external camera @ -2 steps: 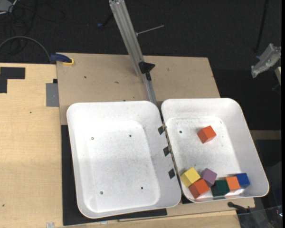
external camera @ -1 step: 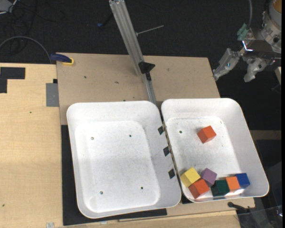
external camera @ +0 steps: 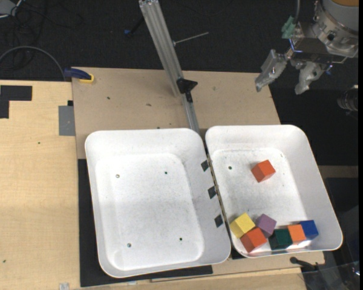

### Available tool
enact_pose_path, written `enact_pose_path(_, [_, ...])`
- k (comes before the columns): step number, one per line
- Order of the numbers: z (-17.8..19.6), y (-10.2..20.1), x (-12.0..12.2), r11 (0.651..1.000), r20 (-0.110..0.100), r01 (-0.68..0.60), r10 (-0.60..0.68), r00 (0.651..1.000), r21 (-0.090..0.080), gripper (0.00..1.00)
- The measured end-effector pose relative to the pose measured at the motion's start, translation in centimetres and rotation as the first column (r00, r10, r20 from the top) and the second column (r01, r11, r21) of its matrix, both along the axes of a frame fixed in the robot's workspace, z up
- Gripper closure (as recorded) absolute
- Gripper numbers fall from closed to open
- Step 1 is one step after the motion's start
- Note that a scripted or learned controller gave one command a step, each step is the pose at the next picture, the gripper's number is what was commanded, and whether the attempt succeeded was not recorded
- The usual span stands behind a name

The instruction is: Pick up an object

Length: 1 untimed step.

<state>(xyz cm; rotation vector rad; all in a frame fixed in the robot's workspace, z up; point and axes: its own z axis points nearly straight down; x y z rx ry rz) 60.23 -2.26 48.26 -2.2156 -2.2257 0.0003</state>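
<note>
An orange-red cube lies alone near the middle of the right bin. Along that bin's front edge sits a cluster of blocks: yellow, purple, red, dark green, orange and blue. My gripper hangs high at the upper right, well behind the right bin and above the bench's far edge. Its two fingers stand apart with nothing between them.
The left bin lies beside the right one, with black clips along the seam between them. A slanted aluminium bar rises from the bench behind the bins. A yellow-blue tool rests at the bench's back left corner.
</note>
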Motion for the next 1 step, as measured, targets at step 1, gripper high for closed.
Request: enact_pose_path(1, [5.39, 1.41, 1.16, 1.000, 0.005, 0.003, -0.003, 1.000, -0.001, 0.00])
